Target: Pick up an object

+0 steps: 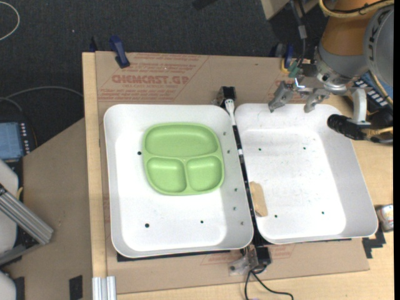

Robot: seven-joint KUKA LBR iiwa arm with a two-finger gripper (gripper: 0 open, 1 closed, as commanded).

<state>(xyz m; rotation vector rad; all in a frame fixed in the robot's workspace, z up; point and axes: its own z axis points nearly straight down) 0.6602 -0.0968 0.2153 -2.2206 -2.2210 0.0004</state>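
From my feed, the arm (359, 24) comes in at the top right, its jaws (294, 99) spread apart with nothing between them, hovering over the far rim of the right bin (300, 174). The green plate (184, 159), with three compartments, lies flat in the left bin (125, 186), toward its far half, well apart from the jaws. A small tan piece (259, 200) lies at the right bin's left edge, just beside the seam where the two bins meet. Both bins sit side by side on a brown board (156, 74) on the table.
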